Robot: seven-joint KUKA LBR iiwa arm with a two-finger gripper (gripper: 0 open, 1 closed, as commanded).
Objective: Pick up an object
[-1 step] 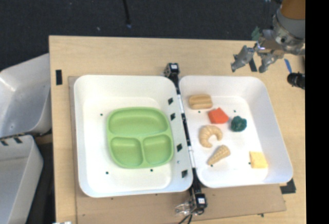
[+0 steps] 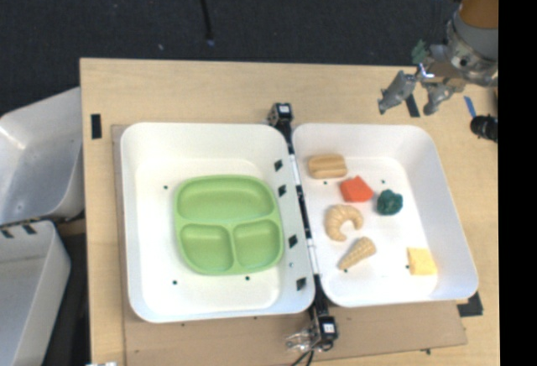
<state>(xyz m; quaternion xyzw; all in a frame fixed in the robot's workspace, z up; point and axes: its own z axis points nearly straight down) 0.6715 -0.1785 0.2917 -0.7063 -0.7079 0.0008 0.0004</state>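
A divided tray [image 2: 228, 224] lies in the left bin [image 2: 143, 188]; six food pieces in the right bin [image 2: 445, 188].

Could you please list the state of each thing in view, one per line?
gripper: open, holding nothing, above the bench beyond the right bin
green tray: flat in the left bin
hot dog bun: lying in the right bin
croissant: lying there
broccoli: resting there

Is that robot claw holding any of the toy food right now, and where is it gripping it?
No, nothing is held. The gripper hangs open above the bench, beyond the right bin's far edge, with nothing between its fingers. All the food pieces lie in that bin.
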